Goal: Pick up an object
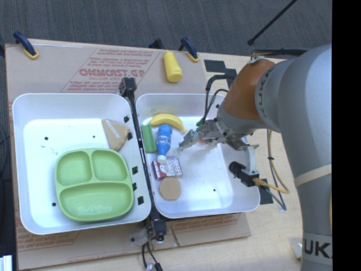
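My gripper [189, 140] hangs low inside the right bin [225, 199], just right of a yellow banana [167, 120] and a blue bottle with a white cap [163, 140]. It holds nothing that I can see. A green stick [148, 138] lies against the bin's left wall. A small red and white packet [168, 168] and a round brown disc [170, 189] lie toward the front. The grey arm with its orange band [248, 92] covers the bin's right part.
The left bin [34, 112] holds a green divided plate [94, 183] and a tan wedge [115, 134]. A yellow cylinder [172, 66] lies on the cardboard behind the bins. Blue clamps [25, 44] grip the back edge. Cables [271, 182] trail at the right.
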Motion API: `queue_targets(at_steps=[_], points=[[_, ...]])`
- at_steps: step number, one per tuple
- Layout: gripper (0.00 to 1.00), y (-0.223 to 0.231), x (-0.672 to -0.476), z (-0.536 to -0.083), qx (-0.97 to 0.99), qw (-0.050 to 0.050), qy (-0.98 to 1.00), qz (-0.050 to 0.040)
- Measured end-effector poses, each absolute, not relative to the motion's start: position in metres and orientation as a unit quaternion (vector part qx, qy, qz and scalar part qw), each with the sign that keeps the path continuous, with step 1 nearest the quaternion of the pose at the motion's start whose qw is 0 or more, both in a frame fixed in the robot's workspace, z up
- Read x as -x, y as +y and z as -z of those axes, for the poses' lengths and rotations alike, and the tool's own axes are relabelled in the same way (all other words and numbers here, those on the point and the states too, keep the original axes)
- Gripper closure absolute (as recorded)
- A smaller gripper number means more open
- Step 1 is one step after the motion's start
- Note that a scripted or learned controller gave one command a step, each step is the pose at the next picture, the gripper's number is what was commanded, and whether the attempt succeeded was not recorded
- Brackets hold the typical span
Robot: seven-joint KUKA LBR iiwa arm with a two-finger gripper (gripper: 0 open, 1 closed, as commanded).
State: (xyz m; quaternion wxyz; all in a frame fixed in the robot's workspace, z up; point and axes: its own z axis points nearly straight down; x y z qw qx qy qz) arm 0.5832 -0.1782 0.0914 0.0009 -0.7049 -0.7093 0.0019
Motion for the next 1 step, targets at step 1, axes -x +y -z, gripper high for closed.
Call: queue_targets(at_steps=[1], points=[[1.00,-0.1776,-0.5838,-0.1019,0.703,0.001,-0.711,-0.0026]])
